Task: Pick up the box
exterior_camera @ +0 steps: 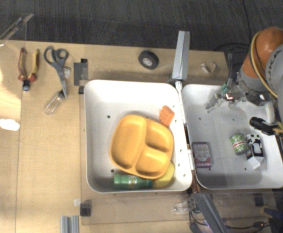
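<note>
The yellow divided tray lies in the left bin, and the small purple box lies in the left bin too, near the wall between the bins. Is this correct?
Not quite. The camera view shows the purple box in the right bin, near the wall between the bins. The yellow divided tray does lie in the left bin.

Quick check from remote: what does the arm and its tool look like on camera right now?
The arm is bulky and rounded, pale grey, with a glossy orange band above the wrist. The tool is small, metallic grey, with thin fingers, a green spot and dark cables behind it.
</note>
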{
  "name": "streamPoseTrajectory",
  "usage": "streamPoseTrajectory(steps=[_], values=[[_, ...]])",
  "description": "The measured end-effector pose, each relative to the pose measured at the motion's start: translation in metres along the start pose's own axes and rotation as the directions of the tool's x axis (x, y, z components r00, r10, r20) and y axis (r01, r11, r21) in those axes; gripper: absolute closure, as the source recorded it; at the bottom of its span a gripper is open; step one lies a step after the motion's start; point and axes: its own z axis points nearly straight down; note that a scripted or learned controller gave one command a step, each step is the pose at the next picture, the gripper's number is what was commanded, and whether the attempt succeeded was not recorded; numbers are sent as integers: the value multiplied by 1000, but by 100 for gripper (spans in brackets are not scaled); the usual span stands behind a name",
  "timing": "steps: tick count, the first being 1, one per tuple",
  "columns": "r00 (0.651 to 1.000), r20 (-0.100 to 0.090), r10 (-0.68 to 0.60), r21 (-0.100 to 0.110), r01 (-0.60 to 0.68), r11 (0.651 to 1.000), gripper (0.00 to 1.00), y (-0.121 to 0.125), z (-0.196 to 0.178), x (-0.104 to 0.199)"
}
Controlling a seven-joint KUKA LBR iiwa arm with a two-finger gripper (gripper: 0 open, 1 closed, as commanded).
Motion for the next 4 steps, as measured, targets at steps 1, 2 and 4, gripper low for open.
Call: streamPoseTrajectory(steps=[1, 2, 4], values=[[999, 0, 48, -5, -48, 999, 0, -58, -2, 36], [1000, 0, 28, 0, -28, 1000, 0, 4, 0, 23], [988, 4, -152, -10, 152, 988, 0, -146, -5, 106]])
